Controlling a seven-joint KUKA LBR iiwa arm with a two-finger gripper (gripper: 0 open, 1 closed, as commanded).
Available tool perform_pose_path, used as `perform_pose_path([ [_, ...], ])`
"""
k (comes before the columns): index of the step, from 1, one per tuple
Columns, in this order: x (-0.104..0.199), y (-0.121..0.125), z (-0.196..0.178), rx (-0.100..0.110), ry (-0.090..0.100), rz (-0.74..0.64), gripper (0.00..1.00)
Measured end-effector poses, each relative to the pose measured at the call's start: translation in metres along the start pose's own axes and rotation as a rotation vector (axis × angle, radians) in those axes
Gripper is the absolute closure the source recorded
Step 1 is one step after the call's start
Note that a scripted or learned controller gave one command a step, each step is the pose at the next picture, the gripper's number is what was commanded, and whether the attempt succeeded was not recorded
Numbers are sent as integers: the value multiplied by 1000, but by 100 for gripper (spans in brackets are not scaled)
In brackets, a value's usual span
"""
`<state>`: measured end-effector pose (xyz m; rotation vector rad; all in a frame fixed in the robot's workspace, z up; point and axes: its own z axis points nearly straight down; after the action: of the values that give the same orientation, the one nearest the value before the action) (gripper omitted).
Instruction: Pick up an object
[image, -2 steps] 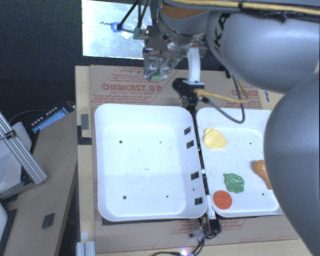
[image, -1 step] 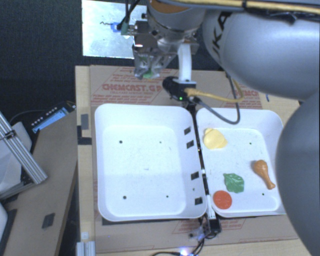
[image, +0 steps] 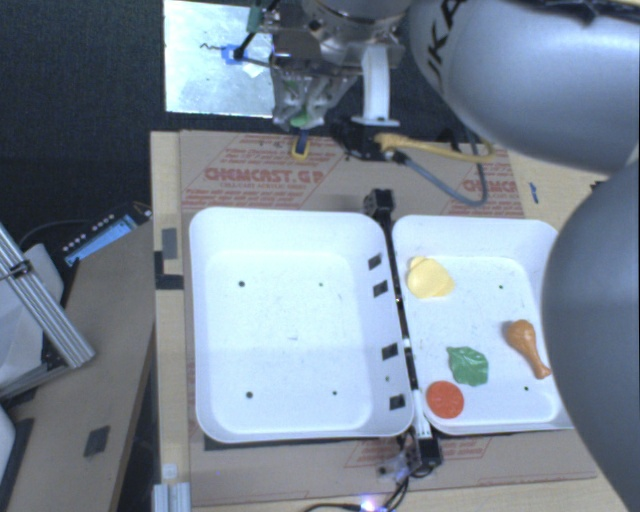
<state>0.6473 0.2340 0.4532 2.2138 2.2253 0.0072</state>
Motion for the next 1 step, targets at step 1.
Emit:
perform_pose_path([
  [1, 0, 5, -27, 1, 0, 0, 100],
])
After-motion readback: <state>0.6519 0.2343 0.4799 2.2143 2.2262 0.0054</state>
